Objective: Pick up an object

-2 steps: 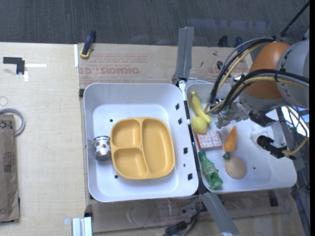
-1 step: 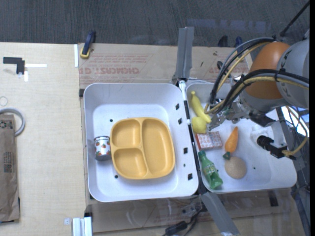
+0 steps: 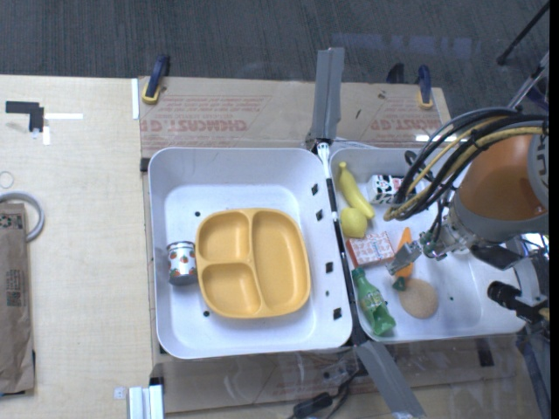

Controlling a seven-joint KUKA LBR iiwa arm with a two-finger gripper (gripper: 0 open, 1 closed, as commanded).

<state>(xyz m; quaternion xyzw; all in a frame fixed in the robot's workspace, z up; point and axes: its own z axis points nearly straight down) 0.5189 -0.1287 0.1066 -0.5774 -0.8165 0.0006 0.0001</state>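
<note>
- A grey KUKA arm [image 3: 502, 182] with an orange band leans over the right bin [image 3: 463, 317], its gripper [image 3: 425, 244] low among the clutter.
- The state of the jaws cannot be told: cables and the wrist mask them.
- The likeliest target, an orange carrot-like piece [image 3: 403, 253], lies just beside the gripper, on the side toward the left bin [image 3: 166, 260], its long axis running slantwise from near the gripper down toward the tan round object [image 3: 419, 300].
- Whether the gripper touches the orange piece cannot be judged; nothing is seen between the jaws.
- Around the orange piece: a red-and-white card [image 3: 370, 248] just beside it toward the left bin, a green bottle [image 3: 373, 303] below that, and a banana [image 3: 354, 190] with a yellow lemon-like fruit [image 3: 353, 223] along the bin's dividing wall.
- In the left bin, a yellow divided plate [image 3: 254, 262] sits beside a small can [image 3: 181, 261], well apart from the gripper.
- The coming move likely turns on closing across the orange piece's narrow width, not along its length.
</note>
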